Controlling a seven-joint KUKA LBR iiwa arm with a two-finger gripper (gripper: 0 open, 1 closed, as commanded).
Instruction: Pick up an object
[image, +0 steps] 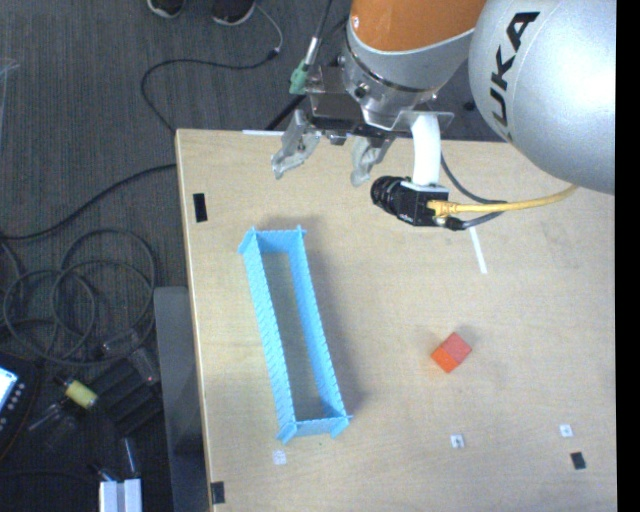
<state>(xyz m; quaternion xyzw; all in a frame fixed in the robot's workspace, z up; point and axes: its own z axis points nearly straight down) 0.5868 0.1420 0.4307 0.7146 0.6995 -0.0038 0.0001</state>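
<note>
- nearest the camera, along the bottom of the view, the pale wooden bench top (400, 450) carries a few small dark and white markers and little else.
- just above that, toward the right, a small orange-red block (451, 352) lies alone on the wood, well apart from everything else.
- judging by its look, the block is light, rigid and matte, so it should not crush or slip; its flat opposite faces are the places to pinch, low on the body, since it sits slightly turned.
- left of it, a long sky-blue open rectangular frame (292, 332) with ridged plastic walls lies flat, running from near the bottom edge up toward the bench's middle.
- the frame is probably light too, yet thin and somewhat flexible; one long wall, gripped across its thickness, would be the hold.
- farthest off, at the top, the grey two-finger gripper (328, 158) hangs under the orange band, its fingers spread wide with nothing between them, well apart from both objects.
- beside it a black cylinder (405, 198) with a yellow cable (510, 205) hangs from the wrist.
</note>
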